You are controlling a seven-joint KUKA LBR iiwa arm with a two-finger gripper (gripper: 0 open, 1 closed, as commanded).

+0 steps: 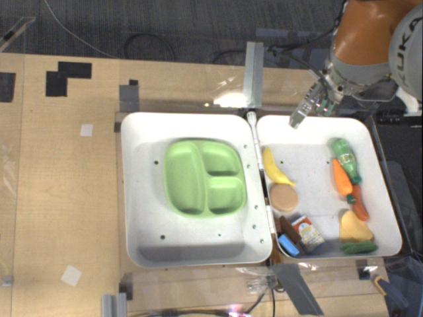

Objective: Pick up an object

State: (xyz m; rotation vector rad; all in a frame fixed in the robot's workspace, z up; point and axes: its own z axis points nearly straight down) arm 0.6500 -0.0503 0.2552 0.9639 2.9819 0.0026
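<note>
Yellow banana (275, 168) lies along the right bin's (310, 152) left wall, at about seven o'clock from the gripper (299, 118), well apart from it. The gripper hangs over the bin's far rim, holding nothing; whether its fingers are parted cannot be told.

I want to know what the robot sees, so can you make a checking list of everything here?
Surface: wooden bench, two white bins.
Job's things: right bin holds banana, carrot, green bottle, round tan piece, yellow wedge, small box.
Clutter: green tray in left bin; black marks.
Gripper: gripper above right bin's far edge, carrying nothing.
Cables: thin wire, black loop.
Surroundings: grey floor.
</note>
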